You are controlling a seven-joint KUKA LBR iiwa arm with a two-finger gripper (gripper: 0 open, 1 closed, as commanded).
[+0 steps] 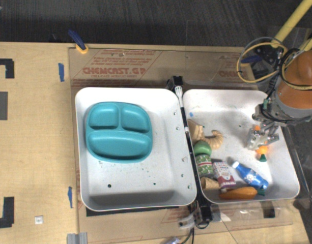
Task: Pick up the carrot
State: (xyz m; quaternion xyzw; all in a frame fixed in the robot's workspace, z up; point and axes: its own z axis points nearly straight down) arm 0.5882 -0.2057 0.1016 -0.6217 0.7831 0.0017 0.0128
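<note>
1. As I look down from the fixed camera, I see the arm [298, 83] reaching in from the right, its orange band sitting above the far right part of the right bin [224, 103].
2. The gripper [261, 136] hangs over the right side of that bin, pointing down toward the white floor.
3. I cannot tell from this slant whether the fingers are spread or pressed together; the metal parts blur into each other.
4. The carrot [262, 151], small and orange with a green tip, lies on the bin floor just below the gripper and very close to it; I cannot tell whether they touch.
5. Nothing I see shows the carrot between the fingers.
6. Along the near wall of the right bin lies a long orange sausage-like item [239, 192], with a blue and white tube [249, 175] just above it.
7. A green bottle [202, 154] and a small red and white carton [224, 176] crowd the bin's left and near side, next to a tan piece [211, 138].
8. The left bin [166, 182] carries a teal divided plate [118, 131] in its far left part.
9. Both bins rest side by side on the table [28, 136].
</note>
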